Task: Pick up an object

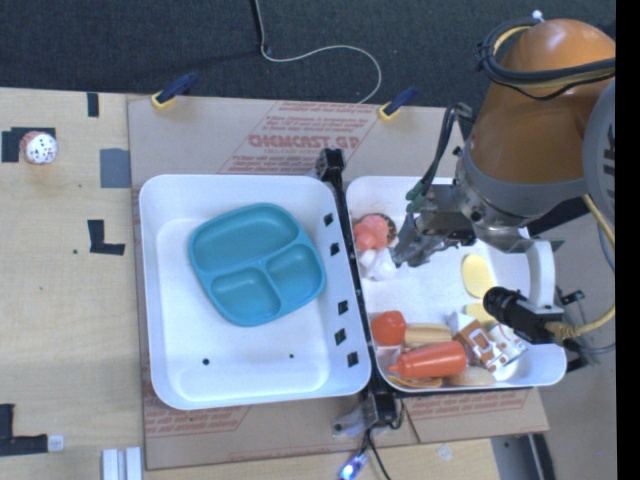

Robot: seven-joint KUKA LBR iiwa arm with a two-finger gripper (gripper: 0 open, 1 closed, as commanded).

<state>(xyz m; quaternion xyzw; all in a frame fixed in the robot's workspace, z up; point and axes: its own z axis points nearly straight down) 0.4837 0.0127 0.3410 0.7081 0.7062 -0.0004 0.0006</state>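
Starting at the near side, we find a cardboard sheet (460, 418) under two white bins. Against the near wall of the right bin (545, 373) lies a cluster: an orange-red sausage (430, 361), a pale bun (428, 334) touching it just behind, a red round toy (388, 325) at their left end, and a red-and-white packet (490, 348) at their right. These are things to pick, and all lie on the bin floor. A little farther back, near the right wall, rests a yellow piece (477, 273). The left bin (250, 373) holds a blue divided plate (258, 263), lying flat and turned at a slant, with bare white floor on its near side.

Farther back in the right bin, by the wall shared with the left bin, sits a pink toy (372, 232) with a small white piece (379, 261) touching its near side. The gripper (408, 251) hangs just right of these two, low over the bin; whether its claw stands apart or together we cannot tell. The arm (520, 183), grey below its orange band, looms over the bin's far right part.

Beyond the bins the sheet carries red print, and blue-and-yellow clamps (175, 89) grip its far edge. A thin white cable (320, 53) loops over the dark carpet (120, 18) behind. Far left on the wooden bench (60, 298) sits a small spotted ball (40, 149).
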